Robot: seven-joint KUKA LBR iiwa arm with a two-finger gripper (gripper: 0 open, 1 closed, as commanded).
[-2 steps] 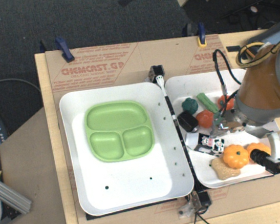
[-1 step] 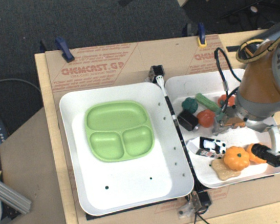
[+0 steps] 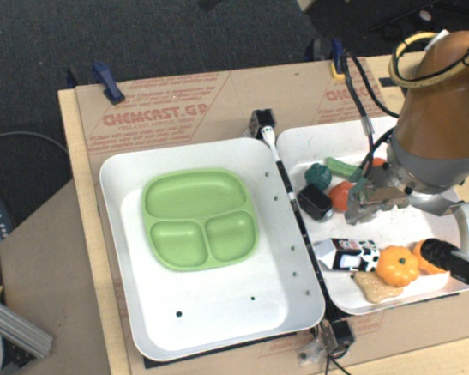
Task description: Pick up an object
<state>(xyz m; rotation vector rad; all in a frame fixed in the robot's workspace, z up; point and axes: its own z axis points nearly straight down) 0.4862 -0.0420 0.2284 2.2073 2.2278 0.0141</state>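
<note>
One fixed camera, mounted above my bench, looking down at a slant. It takes in both white bins whole: left bin [image 3: 137, 265], right bin [image 3: 405, 292], plus the cardboard sheet [image 3: 171, 104] under them and dark floor beyond. My arm [image 3: 444, 109] enters from the frame's right. Middle distance; small items read coarse.
</note>
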